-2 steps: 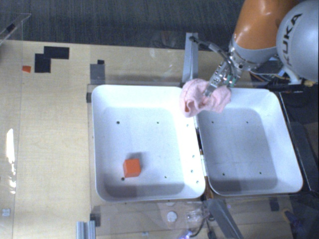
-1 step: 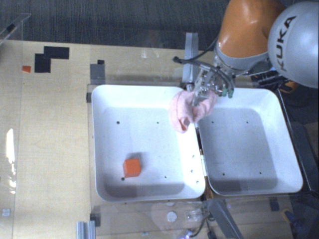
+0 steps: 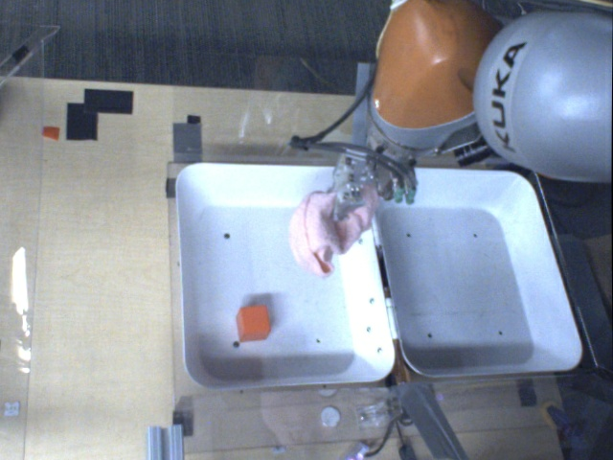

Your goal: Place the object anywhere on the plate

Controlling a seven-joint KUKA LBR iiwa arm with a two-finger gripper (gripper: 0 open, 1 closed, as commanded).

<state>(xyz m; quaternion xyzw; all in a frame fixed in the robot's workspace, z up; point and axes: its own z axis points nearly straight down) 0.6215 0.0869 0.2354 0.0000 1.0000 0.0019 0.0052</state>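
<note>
My gripper (image 3: 351, 197) hangs over the right side of the left bin (image 3: 206, 257), close to the wall shared by the two bins. Its fingers are shut on the top of a pale pink, crumpled-looking object (image 3: 320, 233), which dangles below them and to the left. A small red bit shows at the object's lower tip. Whether the pink object touches the bin floor I cannot tell. An orange cube (image 3: 254, 323) lies on the floor of the left bin, near its front left, well apart from the gripper.
The right bin (image 3: 479, 295) sits directly right of the gripper. The arm's orange band and grey body (image 3: 450, 56) loom over the back edges of both bins. Black and red marks lie on the bench at far left.
</note>
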